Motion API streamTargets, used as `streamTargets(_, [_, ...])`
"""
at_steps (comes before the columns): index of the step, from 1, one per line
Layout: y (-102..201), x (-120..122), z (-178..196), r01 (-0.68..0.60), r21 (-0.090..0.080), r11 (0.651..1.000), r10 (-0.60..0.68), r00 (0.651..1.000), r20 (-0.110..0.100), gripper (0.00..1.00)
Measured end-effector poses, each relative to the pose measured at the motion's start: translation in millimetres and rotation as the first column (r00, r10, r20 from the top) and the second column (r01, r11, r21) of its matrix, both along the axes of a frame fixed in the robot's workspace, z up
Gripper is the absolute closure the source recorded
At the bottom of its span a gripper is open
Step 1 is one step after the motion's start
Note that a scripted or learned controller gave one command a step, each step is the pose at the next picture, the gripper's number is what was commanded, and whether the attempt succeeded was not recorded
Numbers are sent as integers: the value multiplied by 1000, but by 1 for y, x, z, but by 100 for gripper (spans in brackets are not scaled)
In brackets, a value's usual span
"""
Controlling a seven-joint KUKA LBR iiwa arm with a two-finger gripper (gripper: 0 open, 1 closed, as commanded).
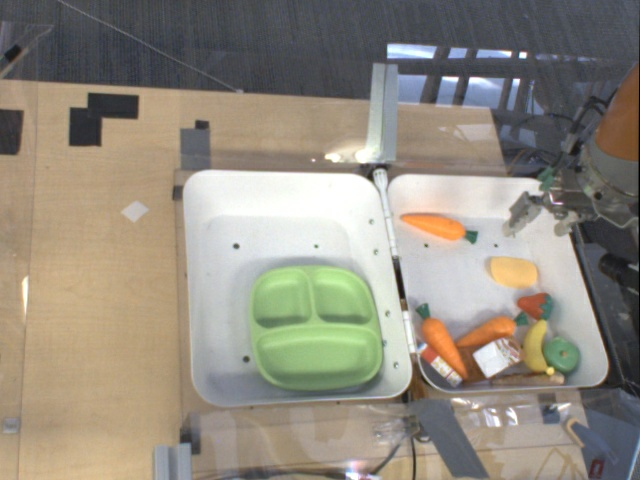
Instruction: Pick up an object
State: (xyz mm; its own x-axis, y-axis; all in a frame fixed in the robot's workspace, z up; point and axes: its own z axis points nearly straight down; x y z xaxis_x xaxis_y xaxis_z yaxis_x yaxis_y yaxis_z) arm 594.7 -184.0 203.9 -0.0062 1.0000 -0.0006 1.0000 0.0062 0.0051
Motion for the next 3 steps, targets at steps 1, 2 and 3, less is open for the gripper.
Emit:
streamTargets(1, [63,27,-104,-9,1,1000,9,1000,-1,0])
streamTargets(2, [92,70,-115,81,-4,997,-81,996,-26,0])
streamTargets(3, [93,70,-105,74,-3,997,-74,997,-33,100])
